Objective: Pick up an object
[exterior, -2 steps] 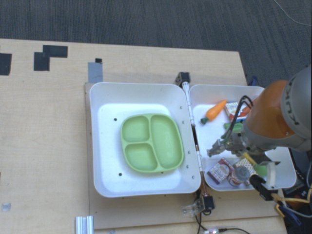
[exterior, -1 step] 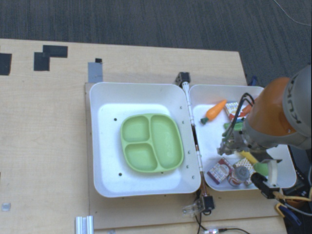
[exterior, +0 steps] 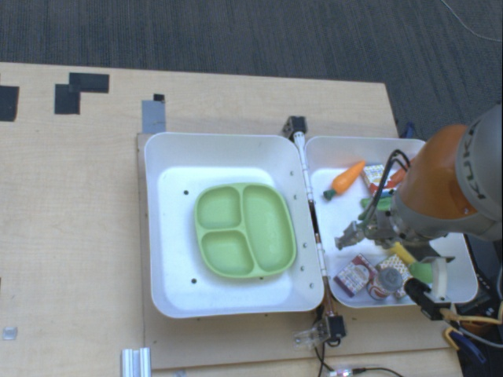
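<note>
The task names no particular object, so the candidates are the small items heaped in the right bin (exterior: 324, 181), at the lower right of the frame, while the left bin (exterior: 169, 234) at centre carries a green divided plate (exterior: 245, 230). The gripper (exterior: 351, 236) hangs low over the middle of the right bin, its dark metal tip pointing left toward the wall between the bins; whether its jaws stand wide or narrow cannot be told from this slanted view, and nothing is visibly caught between them. Above it, toward the upper part of that bin, lies a toy carrot (exterior: 346, 178), orange with a green end, apart from the rest and the most reachable target. It looks like light, rigid plastic, smooth and tapered, so it would probably slip if pinched near the thin end; a grasp across its thicker middle seems safest. Below the gripper, near the bin's lower edge, sit a small wrapped packet (exterior: 354, 275) with red print and a round tin (exterior: 387, 277) beside it, touching or nearly so. The packet looks soft and crinkly, likely to deform and slide; the tin looks stiff but curved, and crowded by its neighbours. Further items under the arm (exterior: 440, 183) are too hidden to judge.
</note>
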Robot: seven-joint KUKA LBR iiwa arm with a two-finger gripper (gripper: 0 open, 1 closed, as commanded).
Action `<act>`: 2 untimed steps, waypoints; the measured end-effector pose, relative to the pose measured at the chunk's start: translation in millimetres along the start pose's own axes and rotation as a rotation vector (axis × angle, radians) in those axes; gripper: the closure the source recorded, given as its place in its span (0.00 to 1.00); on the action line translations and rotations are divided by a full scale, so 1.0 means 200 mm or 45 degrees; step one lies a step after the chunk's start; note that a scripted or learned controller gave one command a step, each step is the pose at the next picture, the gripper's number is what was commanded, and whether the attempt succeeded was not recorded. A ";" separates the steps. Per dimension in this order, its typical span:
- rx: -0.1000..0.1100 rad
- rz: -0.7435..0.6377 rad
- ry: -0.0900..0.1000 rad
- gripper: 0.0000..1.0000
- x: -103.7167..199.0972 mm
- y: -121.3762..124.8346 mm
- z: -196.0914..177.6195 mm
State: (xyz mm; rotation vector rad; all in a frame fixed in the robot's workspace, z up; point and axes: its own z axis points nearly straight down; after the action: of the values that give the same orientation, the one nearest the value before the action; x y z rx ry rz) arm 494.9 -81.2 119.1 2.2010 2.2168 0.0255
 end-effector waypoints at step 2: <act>0.014 0.005 0.000 1.00 -0.03 -0.02 0.11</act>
State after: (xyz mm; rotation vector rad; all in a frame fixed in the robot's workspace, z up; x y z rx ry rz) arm 490.8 -86.9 97.9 2.2109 2.2180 0.0133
